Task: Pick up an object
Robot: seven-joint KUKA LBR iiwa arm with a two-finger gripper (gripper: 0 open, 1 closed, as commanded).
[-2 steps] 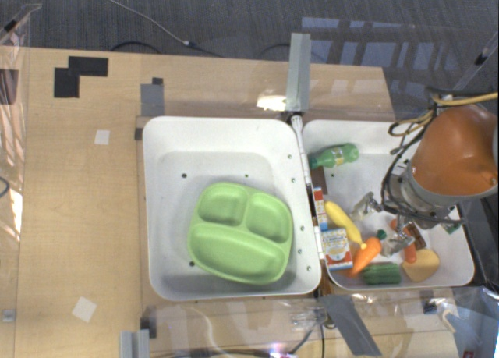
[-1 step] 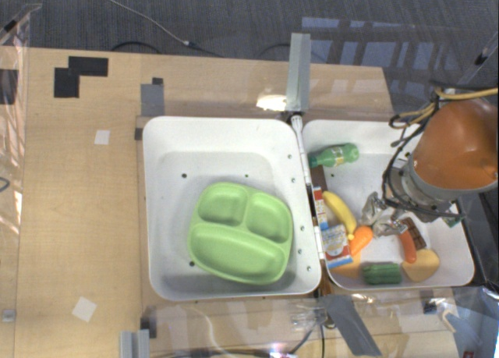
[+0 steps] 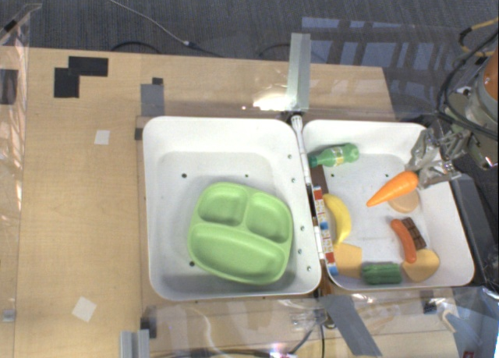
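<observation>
The gripper (image 3: 431,168) sits at the right bin's (image 3: 366,134) right edge, clamped on the thick end of the carrot (image 3: 394,187). The grasp appears done; lifting the carrot clear of the bin remains.

1. The tabletop (image 3: 86,216) was pale wood.
2. Two shallow white bins sat on it side by side, touching: the left bin (image 3: 168,193) and the right bin (image 3: 452,239).
3. Black patches (image 3: 78,74) marked its far left corner.
4. Small pale squares (image 3: 84,308) lay along its left side.
</observation>
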